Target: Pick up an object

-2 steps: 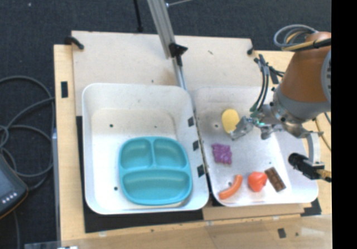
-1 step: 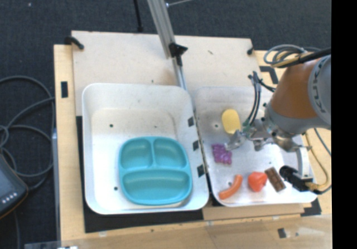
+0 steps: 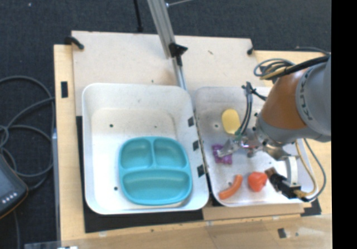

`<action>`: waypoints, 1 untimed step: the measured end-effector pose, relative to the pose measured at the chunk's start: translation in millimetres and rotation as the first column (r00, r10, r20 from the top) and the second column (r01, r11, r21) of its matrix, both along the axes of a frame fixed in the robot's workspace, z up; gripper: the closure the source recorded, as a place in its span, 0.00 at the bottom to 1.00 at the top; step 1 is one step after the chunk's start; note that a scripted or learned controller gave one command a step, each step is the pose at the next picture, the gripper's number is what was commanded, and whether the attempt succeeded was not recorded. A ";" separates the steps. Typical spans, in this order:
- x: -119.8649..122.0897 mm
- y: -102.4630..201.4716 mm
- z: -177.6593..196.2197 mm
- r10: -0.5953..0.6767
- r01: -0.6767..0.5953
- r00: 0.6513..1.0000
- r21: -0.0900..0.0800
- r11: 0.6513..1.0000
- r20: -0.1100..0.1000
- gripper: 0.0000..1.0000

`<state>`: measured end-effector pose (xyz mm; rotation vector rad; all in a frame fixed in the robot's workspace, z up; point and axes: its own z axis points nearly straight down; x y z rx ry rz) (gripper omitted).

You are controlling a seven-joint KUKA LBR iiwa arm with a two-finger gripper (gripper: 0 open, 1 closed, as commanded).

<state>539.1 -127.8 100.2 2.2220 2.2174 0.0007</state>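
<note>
- Gripper (image 3: 244, 143) is hanging low inside the right bin (image 3: 207, 103), reaching in under the orange-banded wrist. Whether it is spread or closed cannot be told at this resolution, and nothing is visibly caught in it.
- It is sitting between two candidates, which suggests the arm is lining up a grasp among the clutter rather than carrying anything off.
- Purple object (image 3: 223, 152) is lying just left of the gripper tip, near or touching it; small, knobbly, irregular in outline, likely hard plastic. Exact contact is not resolvable.
- Yellow object (image 3: 230, 120) is lying just above the gripper; smooth, rounded, oblong, matte surface.
- Orange-red round object (image 3: 256, 181) is resting toward the bin's near edge, apart from the gripper; compact, smooth.
- Orange elongated object (image 3: 231, 186) is lying beside it, slim and slightly curved, carrot-like, on the near rim slope.
- All four are sitting loose on the bin floor; none is lifted yet, so the pick is judged not done.
- Left bin (image 3: 100, 108) is holding a teal divided tray (image 3: 154, 170), three compartments, smooth moulded plastic, lying flat, well apart from the gripper.
</note>
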 end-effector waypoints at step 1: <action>1.3 -1.7 13.5 -0.004 0.004 1.000 -0.001 1.000 0.004 1.00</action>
